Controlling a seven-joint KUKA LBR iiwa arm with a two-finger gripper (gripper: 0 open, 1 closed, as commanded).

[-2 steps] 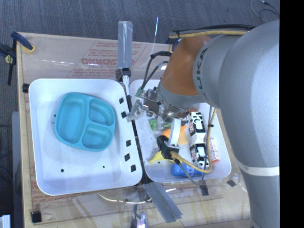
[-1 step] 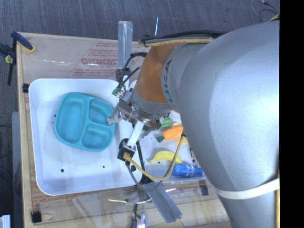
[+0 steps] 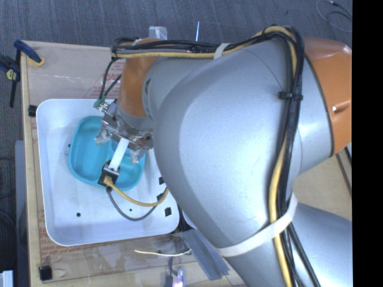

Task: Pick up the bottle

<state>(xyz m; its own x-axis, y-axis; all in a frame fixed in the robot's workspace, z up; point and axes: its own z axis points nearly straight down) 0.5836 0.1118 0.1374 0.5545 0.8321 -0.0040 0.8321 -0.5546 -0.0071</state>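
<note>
- Although its outline is half hidden, we take the teal shape in the left bin to be the bottle [image 3: 87, 154], as it is the only sizeable thing in there. It lies flat on the bin floor, toward the 10 o'clock part of the bin.
- Its long axis seems to run from about 11 o'clock to 5 o'clock. We say this with caution, because its 3 o'clock flank is covered.
- Directly over that covered flank sits the gripper [image 3: 122, 145]. The visible bulk of the bottle lies from it toward 9 o'clock, with no gap between the two in this slanted view.
- We cannot tell whether the gripper is apart, together or clamped on anything. Nor can we say that it holds the bottle, or even that it touches it rather than hanging just above.
- We judge that the coming move turns on this offset: the gripper looks biased to the bottle's 3 o'clock edge rather than centred across its short width.
- A yellow and grey cable [image 3: 134, 205] loops off the gripper toward 5 o'clock and rests on the bin floor, just beside the bottle's lower end.
- Around them the white bin [image 3: 60, 220] has its rim near on the 9 o'clock side.
- The orange band [image 3: 134, 88] stands at 12 o'clock from the gripper, and the grey arm [image 3: 239, 148] fills the 3 o'clock half.
- The wooden surface [image 3: 66, 58] shows beyond the bin at 12 o'clock.
</note>
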